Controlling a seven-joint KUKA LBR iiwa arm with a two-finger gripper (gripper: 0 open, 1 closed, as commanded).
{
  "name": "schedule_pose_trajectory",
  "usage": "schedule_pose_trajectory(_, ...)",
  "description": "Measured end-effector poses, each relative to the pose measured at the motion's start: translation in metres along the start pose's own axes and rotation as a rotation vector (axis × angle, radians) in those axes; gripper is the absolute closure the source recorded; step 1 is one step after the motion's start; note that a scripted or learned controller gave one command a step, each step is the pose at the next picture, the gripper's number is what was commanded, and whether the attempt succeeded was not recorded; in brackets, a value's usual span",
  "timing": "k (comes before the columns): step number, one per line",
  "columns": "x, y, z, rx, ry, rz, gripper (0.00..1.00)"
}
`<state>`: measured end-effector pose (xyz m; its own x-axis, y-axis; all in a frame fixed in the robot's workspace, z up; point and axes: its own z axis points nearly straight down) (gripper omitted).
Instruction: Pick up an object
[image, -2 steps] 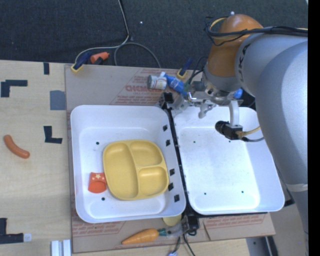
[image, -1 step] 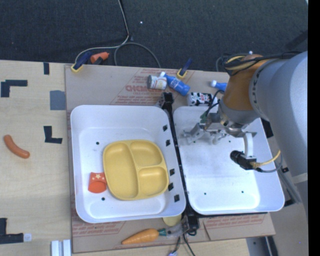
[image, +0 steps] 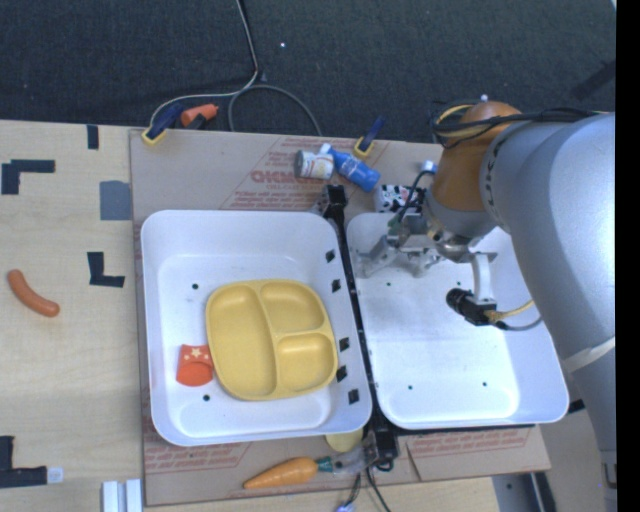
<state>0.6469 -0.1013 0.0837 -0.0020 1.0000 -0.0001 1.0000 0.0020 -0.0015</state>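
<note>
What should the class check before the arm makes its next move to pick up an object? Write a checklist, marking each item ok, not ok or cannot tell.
1. Object available in a bin: ok. A yellow divided plate and a small orange-red block lie in the left bin.
2. Gripper above an object: not ok. It sits at the back of the right bin, away from both.
3. Object between the fingers: not ok, none visible there.
4. Finger opening: cannot tell.
5. Block free to grasp: cannot tell. It lies right beside the plate's edge, possibly touching.
6. Path to the left bin: ok, apart from the black divider between the bins.
</note>
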Motion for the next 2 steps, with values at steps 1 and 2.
schedule_pose_trajectory(1, 0.008, 0.022, -0.002, -0.002, -0.001, 0.0, 0.0)
schedule_pose_trajectory(2, 0.007, 0.022, -0.012, -0.004, -0.002, -0.001, 1.0)
